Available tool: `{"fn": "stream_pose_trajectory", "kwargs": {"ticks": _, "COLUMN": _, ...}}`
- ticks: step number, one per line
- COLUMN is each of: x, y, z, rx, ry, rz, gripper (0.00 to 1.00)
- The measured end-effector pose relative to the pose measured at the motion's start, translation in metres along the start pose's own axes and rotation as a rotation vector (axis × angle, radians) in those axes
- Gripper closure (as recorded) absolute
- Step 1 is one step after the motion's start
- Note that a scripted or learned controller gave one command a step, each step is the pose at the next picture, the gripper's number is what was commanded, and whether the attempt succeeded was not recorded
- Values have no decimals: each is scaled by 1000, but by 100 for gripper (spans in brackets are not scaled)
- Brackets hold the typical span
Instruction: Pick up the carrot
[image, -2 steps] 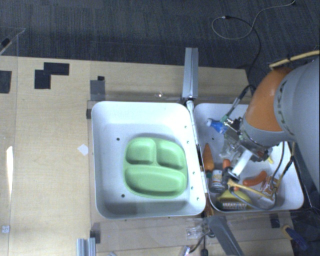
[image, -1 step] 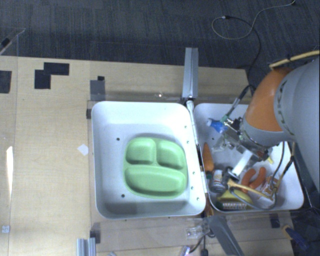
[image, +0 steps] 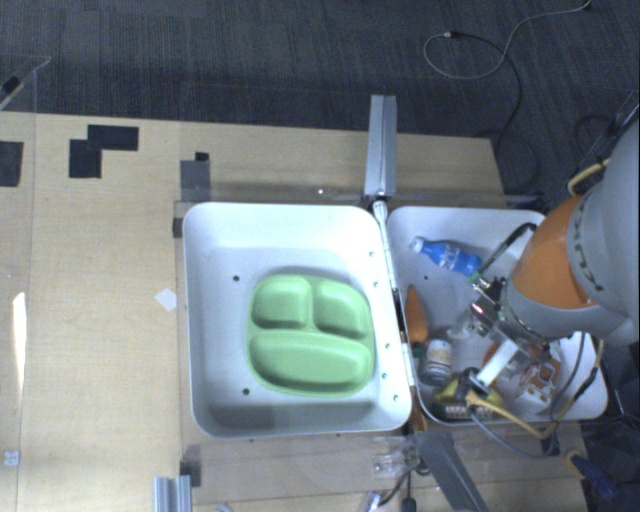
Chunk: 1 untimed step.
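Carrot: the carrot (image: 413, 318) lies in the right bin (image: 505, 225), hard against its 9 o'clock wall, its length running 12 to 6 along that edge.
Room around the carrot: bare white floor on its 3 o'clock side, and no room at 9 o'clock where the wall stands. A small tin (image: 437, 358) sits just beside its 6 o'clock end.
Arm: the arm (image: 560, 270) comes in from 3 o'clock and covers the right bin from about 3 to 6 o'clock. Its low end hangs near the 6 o'clock wall, past the tin and apart from the carrot.
Jaws: lost among the arm's own parts and the clutter under it, so I cannot tell how far open they are or whether anything sits in them. The carrot is plainly not there.
Bottle: a blue-capped clear bottle (image: 447, 257) lies slantwise near the right bin's 12 o'clock wall, apart from the carrot.
Left bin: the left bin (image: 205, 300) holds a green divided plate (image: 310, 335) near its middle, with bare floor all round, widest toward 9 and 12 o'clock.
Shared edge: the two bins meet rim to rim, with the carrot just inside that line.
Table: the pale wooden table (image: 100, 300) is open out to 9 o'clock, with black marks (image: 100, 148) up at 10 o'clock.
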<state>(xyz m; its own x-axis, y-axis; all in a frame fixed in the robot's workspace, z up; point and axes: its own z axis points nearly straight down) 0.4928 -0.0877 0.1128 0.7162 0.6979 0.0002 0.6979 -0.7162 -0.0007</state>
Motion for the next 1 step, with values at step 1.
{"fn": "stream_pose_trajectory", "kwargs": {"ticks": 1, "x": 1, "y": 1, "z": -11, "rx": -1, "ry": 2, "rz": -2, "gripper": 100}}
